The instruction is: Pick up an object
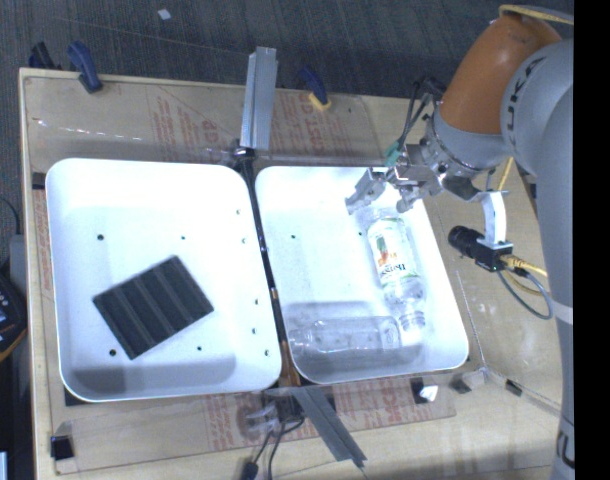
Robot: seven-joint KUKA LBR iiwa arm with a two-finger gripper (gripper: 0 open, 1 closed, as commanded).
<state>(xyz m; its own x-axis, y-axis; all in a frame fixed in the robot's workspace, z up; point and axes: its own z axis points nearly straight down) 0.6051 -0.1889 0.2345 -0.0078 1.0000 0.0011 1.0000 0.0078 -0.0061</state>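
Camera view: I see the gripper [385, 190] over the top of the right bin [315, 268].
Gripper: I can't tell if it is open or closed.
Bottle with label [393, 260]: lies just below the gripper, in the right bin.
Clear bottle [345, 333]: lies along that bin's near wall.
Left bin [105, 208]: holds a dark ridged pad [152, 305].
Table [135, 108]: both bins sit on it.
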